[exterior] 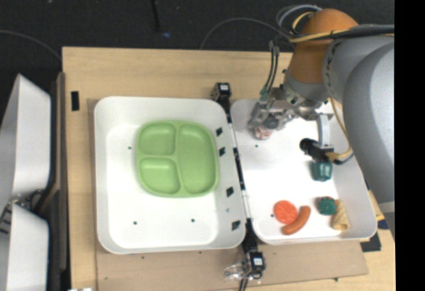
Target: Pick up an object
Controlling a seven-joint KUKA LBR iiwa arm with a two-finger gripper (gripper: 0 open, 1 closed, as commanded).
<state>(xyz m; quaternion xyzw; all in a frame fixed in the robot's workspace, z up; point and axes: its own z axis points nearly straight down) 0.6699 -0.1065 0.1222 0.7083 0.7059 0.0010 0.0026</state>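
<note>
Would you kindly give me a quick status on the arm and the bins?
Gripper low in right white bin, far-left corner; fingers unclear. Small red-and-white object beneath it, grasp unconfirmed. Orange sausage-shaped toy and teal toys sit clear, near side.

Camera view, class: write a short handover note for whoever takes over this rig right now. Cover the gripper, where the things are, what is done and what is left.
Gripper: low in the far left corner of the right bin, over a small reddish thing. Whether it grips that is unclear.

Right bin, near edge: orange round piece touching a sausage, a dark green piece and a tan piece. A teal piece lies by the right wall.

Left bin: green divided plate.

Done: nothing seen lifted.

Left: grasp one thing and raise it.
</note>
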